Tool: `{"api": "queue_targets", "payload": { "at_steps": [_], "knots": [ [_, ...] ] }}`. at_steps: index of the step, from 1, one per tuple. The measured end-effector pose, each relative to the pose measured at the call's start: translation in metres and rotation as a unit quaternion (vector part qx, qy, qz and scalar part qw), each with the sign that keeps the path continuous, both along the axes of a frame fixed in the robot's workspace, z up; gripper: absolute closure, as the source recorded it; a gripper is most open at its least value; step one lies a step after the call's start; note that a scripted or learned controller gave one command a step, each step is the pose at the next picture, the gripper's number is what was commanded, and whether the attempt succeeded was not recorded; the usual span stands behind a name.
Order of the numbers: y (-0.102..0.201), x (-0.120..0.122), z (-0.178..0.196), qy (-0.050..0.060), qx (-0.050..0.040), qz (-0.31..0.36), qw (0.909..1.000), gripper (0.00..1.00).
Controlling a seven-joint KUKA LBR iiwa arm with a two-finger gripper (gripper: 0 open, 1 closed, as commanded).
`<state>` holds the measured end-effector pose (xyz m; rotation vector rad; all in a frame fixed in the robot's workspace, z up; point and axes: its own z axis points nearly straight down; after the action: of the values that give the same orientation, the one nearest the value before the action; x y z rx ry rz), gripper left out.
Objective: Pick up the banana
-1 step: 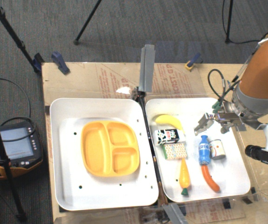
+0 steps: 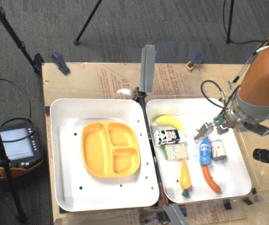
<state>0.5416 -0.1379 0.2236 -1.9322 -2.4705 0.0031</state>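
Observation:
The banana [image 2: 170, 122] is yellow and curved. It lies in the right bin [image 2: 243, 172], near that bin's far left corner, just above a small black-and-white carton [image 2: 167, 136]. My gripper [image 2: 202, 133] hangs over the middle of the right bin, to the right of the banana and a little nearer the front. It is apart from the banana, with bare white floor between them. Nothing shows in the gripper's grasp. The arm's orange band [image 2: 261, 76] rises at the right edge.
Below the carton sit a patterned packet [image 2: 175, 151] and a yellow-orange corn-like piece [image 2: 185, 175]. A blue bottle [image 2: 205, 152], a small can [image 2: 218, 150] and an orange carrot [image 2: 211, 178] lie under the gripper. The left bin [image 2: 64, 125] holds a yellow divided plate [image 2: 111, 149].

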Motion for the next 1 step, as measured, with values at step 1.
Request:
{"api": "queue_targets", "payload": {
  "at_steps": [1],
  "knots": [
    [0.0435,0.0543,-0.0549,0.0,-0.0004,-0.032,0.9995,0.0]
  ]
}}
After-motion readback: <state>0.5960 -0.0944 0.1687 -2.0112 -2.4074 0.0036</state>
